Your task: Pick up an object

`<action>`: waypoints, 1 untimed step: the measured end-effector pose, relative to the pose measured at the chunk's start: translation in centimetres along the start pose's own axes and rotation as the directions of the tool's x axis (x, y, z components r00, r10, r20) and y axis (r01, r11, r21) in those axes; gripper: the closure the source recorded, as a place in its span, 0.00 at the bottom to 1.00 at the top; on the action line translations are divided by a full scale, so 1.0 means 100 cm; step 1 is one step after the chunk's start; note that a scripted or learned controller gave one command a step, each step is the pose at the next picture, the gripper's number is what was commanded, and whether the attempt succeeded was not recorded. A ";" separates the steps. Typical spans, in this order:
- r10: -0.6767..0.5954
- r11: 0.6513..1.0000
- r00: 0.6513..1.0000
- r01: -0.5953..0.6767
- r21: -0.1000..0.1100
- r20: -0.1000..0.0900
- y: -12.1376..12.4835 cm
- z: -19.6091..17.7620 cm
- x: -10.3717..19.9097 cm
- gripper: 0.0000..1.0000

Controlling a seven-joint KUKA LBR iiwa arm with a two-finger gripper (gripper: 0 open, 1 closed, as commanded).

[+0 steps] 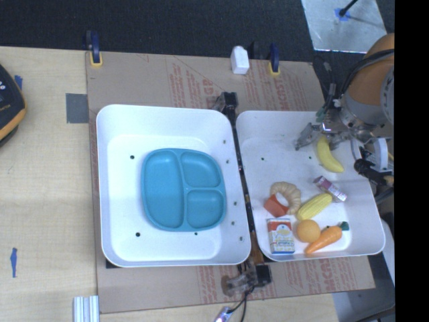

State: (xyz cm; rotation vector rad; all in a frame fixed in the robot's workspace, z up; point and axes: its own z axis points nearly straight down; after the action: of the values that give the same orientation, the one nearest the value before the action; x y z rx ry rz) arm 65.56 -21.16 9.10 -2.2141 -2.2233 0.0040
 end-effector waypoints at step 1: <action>0.000 1.000 1.000 0.000 -0.004 0.001 0.001 -0.057 0.002 0.00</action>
State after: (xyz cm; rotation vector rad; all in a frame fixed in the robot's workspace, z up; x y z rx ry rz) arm 65.66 -21.01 14.77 -2.2158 -2.2261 0.0008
